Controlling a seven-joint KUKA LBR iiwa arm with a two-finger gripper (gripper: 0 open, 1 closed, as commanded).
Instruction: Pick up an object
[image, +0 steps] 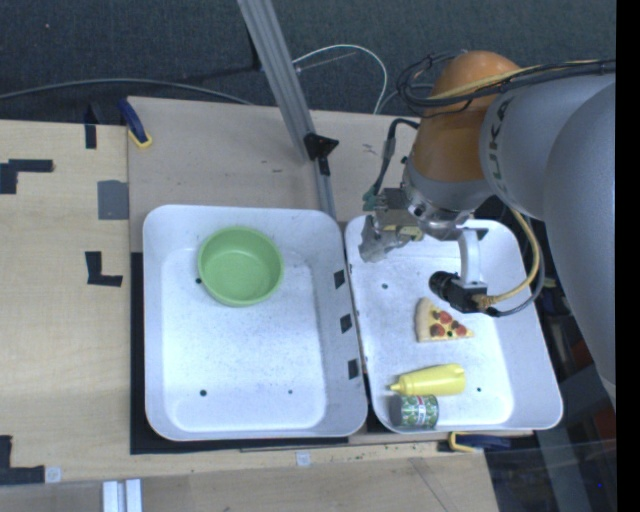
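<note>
Gripper (378, 238) sits over the far left corner of the right bin (500, 405), hanging from the grey arm (540, 120) with its orange band. From my console I cannot tell how it stands, open or closed; it looks like a blocky grey lump from up here, and I see nothing caught in it.

Camera view, right bin first. I count three things: one pizza slice (440, 323), one yellow mustard bottle (430, 380), one small green can (414, 411). All three lie nearer me than the gripper and off toward the arm's side of the bin. The pizza slice is nearest of them, with bare white floor between it and the gripper, its point aimed at the far edge. The mustard bottle lies on its side, long axis running across the bin from left to right, cap end to the left. The can sits touching or just beside it on the near side, close against the bin's front rim.

Left bin (170, 400) now: one green bowl (239, 265), upright, in the far half, well apart from the gripper across the divide.

My call: the pizza slice is the shortest trip, a slide toward me and slightly right. The bottle, I judge, wants a grip across its short width.
</note>
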